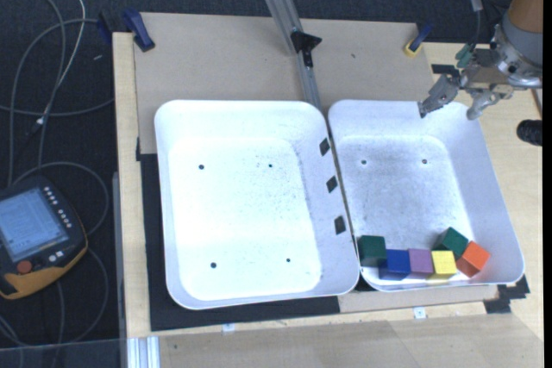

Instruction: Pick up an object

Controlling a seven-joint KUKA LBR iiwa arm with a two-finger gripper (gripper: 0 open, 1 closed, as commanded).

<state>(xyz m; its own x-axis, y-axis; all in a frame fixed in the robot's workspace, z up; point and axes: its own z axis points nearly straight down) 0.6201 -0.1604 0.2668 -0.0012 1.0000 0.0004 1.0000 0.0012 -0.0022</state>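
Blocks [423,257] crowd the right bin's [405,185] near edge, touching in a row.
Gripper [454,105] hangs spread and empty over the far rim, well apart; packed against the wall, a block may leave the fingers no gap and slip.

A single fixed camera hangs above the worktop [216,56] and looks down at a slant, far enough off to take in both white bins whole, the left bin [237,202] and the right bin [423,194], along with dark carpet and cables well to the left of the jaws. The gripper [453,99] enters at the upper right, so the far rim of the right bin lies just beneath the jaws, while the near rim and the worktop's front edge sit well below them in the view
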